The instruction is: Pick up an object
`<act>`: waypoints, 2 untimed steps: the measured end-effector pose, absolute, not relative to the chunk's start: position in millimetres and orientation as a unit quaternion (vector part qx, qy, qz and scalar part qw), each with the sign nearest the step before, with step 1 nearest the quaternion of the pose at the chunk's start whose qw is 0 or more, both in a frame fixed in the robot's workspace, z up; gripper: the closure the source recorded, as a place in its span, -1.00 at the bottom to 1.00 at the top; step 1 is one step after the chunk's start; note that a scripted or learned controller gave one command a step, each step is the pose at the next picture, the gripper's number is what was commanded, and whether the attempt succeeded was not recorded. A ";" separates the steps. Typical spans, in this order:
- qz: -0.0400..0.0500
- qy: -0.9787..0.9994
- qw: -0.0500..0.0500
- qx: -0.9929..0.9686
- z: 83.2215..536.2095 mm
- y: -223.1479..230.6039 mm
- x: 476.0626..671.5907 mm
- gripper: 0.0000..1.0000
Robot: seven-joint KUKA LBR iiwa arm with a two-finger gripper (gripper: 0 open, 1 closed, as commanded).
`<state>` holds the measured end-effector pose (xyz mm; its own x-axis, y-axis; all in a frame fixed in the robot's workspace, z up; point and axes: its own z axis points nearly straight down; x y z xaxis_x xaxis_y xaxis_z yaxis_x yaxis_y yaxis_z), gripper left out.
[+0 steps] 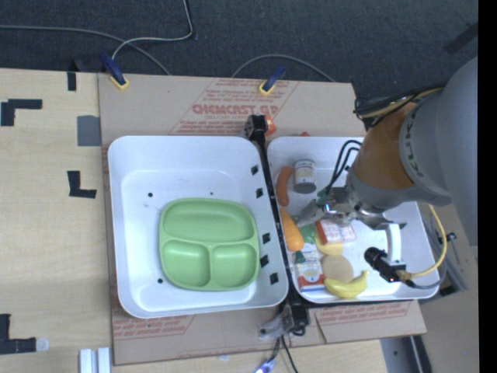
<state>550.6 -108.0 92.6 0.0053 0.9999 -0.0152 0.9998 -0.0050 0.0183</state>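
Plastic, glossy and white, forms the left bin (124, 208); a matte green three-compartment tray (208, 242) lies inside it. Just beside it, the right bin (423, 286) holds a curved yellow banana (347, 286), a round pale fruit (337, 267), an orange carrot (292, 233) and a small can (304, 175). The gripper (330, 207) hangs over these; whether it is clenched or released cannot be told.

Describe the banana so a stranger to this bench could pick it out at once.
Look at the right-hand shallow white bin, the one crowded with small items under the grey arm. Go to its near edge: the yellow curved banana lies there, just below a pale round object. It is the only bright yellow crescent shape in the bin.
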 end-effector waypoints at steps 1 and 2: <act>0.006 0.707 0.015 0.707 105.8 -105.3 554.8 1.00; 0.004 0.707 0.013 0.708 103.0 -105.3 552.5 -1.00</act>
<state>552.5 -105.3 103.0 0.0017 0.9999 -0.0128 0.9997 -0.0014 0.0235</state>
